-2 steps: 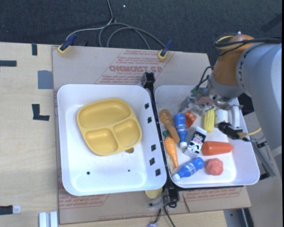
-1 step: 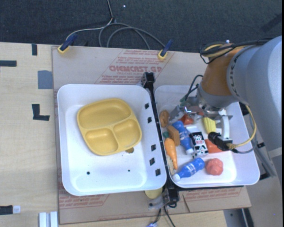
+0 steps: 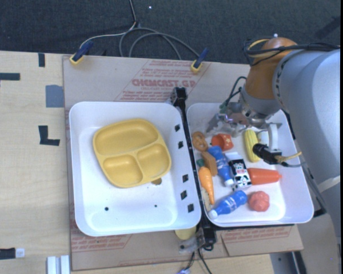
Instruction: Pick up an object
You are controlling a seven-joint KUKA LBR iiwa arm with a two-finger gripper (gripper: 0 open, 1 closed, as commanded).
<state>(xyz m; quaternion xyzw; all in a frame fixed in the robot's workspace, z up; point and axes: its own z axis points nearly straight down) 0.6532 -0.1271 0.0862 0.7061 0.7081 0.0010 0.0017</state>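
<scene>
- the arm [image 3: 308,96] comes in from the right, big grey body with the orange band [image 3: 266,76] above the wrist, reaching over the far end of the right bin [image 3: 297,210]
- the gripper [image 3: 233,121] sits low over that bin's upper part, just above the red-orange piece [image 3: 222,141]. honestly can't tell how the claw is set, it's a tangle of metal and cables from this angle, and i see nothing clearly pinched in it
- right bin is where all the pickable stuff is: a yellow corn-like thing [image 3: 251,144] just beside the wrist, a brownish piece [image 3: 199,140] near the divider, a blue bottle [image 3: 221,164] in the middle, a small black-and-white item [image 3: 239,173] touching it
- further down: an orange carrot [image 3: 206,181] along the left wall, a second blue bottle [image 3: 228,203] lying tilted near the front, a long red-orange veggie [image 3: 264,176] to the right, and a red round lump [image 3: 258,201] below it
- left bin [image 3: 86,210] holds a yellow divided plate [image 3: 131,152], three compartments, sitting a bit skewed toward the back
- both bins rest on a cardboard sheet [image 3: 131,81] held by two clamps [image 3: 77,56] at the far edge, with cables [image 3: 137,36] looping behind
</scene>
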